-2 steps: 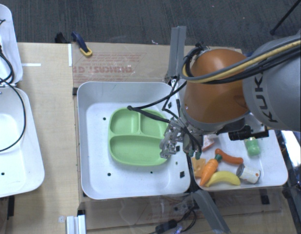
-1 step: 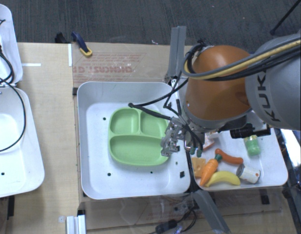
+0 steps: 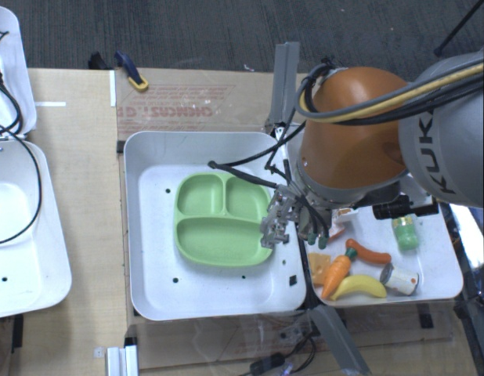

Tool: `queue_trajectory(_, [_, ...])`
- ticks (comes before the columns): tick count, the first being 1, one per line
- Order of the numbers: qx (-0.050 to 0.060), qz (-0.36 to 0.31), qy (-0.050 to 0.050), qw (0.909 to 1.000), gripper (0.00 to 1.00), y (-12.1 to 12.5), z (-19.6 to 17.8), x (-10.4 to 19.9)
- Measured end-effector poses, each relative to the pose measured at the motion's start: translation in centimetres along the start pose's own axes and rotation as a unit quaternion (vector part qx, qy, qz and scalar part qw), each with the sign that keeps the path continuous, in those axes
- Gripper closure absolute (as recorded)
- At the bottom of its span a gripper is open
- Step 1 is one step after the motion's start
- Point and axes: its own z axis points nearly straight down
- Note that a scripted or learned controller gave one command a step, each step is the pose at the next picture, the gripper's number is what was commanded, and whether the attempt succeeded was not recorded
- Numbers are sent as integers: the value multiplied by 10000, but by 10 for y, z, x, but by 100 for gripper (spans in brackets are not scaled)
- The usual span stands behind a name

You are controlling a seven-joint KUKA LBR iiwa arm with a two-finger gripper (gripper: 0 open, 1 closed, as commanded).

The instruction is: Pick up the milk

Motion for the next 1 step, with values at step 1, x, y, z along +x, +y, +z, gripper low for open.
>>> queue_trajectory(1, [-2,26,-6,10000,100,-1,-9,-2])
